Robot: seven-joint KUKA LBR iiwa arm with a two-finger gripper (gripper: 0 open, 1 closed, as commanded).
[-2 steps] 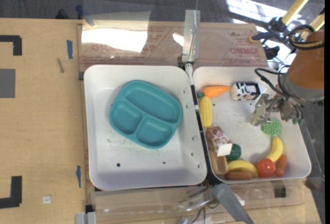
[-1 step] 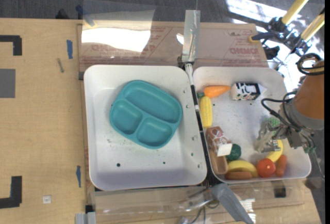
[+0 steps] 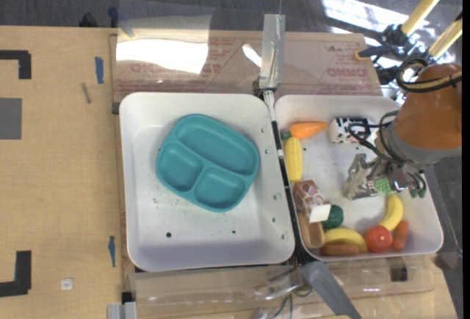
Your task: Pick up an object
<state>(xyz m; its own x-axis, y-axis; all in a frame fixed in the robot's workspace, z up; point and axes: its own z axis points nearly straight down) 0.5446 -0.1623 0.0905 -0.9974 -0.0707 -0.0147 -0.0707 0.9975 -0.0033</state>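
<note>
I count two bins: the left bin [image 3: 139,237] has one teal plate [image 3: 208,161]; the right bin [image 3: 433,226] has one carrot [image 3: 308,129], one corn [image 3: 293,157], two bananas. My gripper [image 3: 358,181] hangs there; its opening I cannot tell. No readable writing.

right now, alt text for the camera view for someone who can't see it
The arm's end effector is lowered into the right bin among toy food: a corn cob, carrot, banana and tomato. The left bin holds a teal divided plate.
</note>
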